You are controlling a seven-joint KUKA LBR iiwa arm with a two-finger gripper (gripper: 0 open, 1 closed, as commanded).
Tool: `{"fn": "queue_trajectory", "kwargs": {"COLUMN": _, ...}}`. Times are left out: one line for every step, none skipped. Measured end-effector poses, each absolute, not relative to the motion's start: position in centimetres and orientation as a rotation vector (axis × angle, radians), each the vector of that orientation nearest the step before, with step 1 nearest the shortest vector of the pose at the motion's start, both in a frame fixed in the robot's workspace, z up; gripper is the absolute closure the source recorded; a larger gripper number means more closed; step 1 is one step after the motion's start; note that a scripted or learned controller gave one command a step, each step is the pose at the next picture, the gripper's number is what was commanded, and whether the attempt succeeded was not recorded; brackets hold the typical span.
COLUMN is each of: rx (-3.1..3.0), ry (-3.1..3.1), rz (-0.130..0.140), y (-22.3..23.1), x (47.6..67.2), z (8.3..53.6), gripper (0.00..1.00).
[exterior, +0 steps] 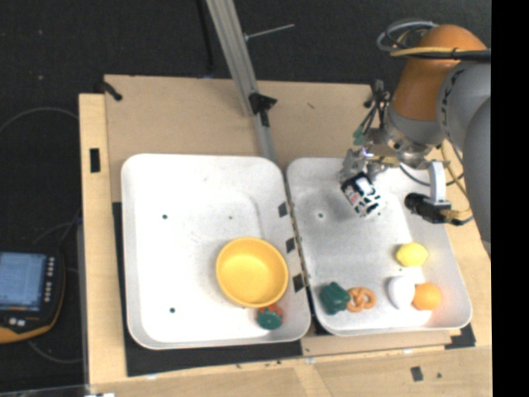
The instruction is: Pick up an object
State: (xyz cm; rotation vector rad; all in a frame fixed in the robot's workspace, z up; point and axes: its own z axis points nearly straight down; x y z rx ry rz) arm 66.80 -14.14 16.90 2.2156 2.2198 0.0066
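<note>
Hovering over the back of the right bin [322,172], gripper [361,195], finger state impossible to tell, well apart from the candidates along the front wall: yellow lemon-like piece [411,255] nearest, toward the front-right, then pretzel [360,298] and green toy [333,297].

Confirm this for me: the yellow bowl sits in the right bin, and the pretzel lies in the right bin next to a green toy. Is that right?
Not quite. The camera view shows the yellow bowl in the left bin, near its front right corner. The rest holds: the pretzel lies in the right bin next to the green toy.
</note>
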Motion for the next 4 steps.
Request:
{"fn": "queue_trajectory", "kwargs": {"rx": 2.215, "ry": 2.219, "rz": 0.006, "y": -14.3, "x": 66.9, "z": 21.8, "gripper": 1.0}}
{"fn": "queue_trajectory", "kwargs": {"rx": 2.216, "ry": 2.227, "rz": 0.001, "y": -9.2, "x": 65.8, "z": 22.0, "gripper": 1.0}}
{"fn": "queue_trajectory", "kwargs": {"rx": 2.214, "ry": 2.231, "rz": 0.002, "y": -2.9, "x": 66.1, "z": 22.1, "gripper": 1.0}}
{"fn": "queue_trajectory", "kwargs": {"rx": 2.213, "ry": 2.231, "rz": 0.005, "y": 2.7, "x": 65.4, "z": 23.3, "gripper": 1.0}}
